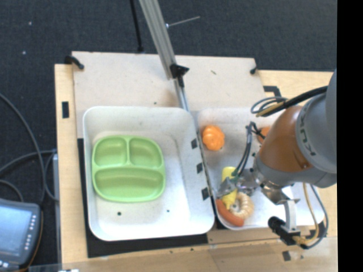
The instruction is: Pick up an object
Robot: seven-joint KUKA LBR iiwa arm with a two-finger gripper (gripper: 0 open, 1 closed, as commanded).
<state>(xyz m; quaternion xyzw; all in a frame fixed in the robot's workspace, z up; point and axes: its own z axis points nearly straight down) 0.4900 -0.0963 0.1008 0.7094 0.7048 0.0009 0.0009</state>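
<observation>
In the right bin (227, 123), an orange fruit (212, 137) lies near the far left corner. Closer to the front, a yellow object (228, 174) lies against the left wall. Just in front of it sit a tan ring-shaped item (242, 204) and a red-orange piece (228, 216) under it. My gripper (238, 186) hangs low over this cluster, between the yellow object and the tan ring. The arm's orange band (283, 143) and grey body hide the right half of the bin. Another small orange thing (264, 131) peeks out behind the arm.
The left bin (108, 220) holds a green divided plate (129, 169). A slanted metal pole (159, 33) rises from the bench behind the bins. Black cables (266, 103) loop off the wrist. The divider between the bins (204, 174) runs close to the gripper.
</observation>
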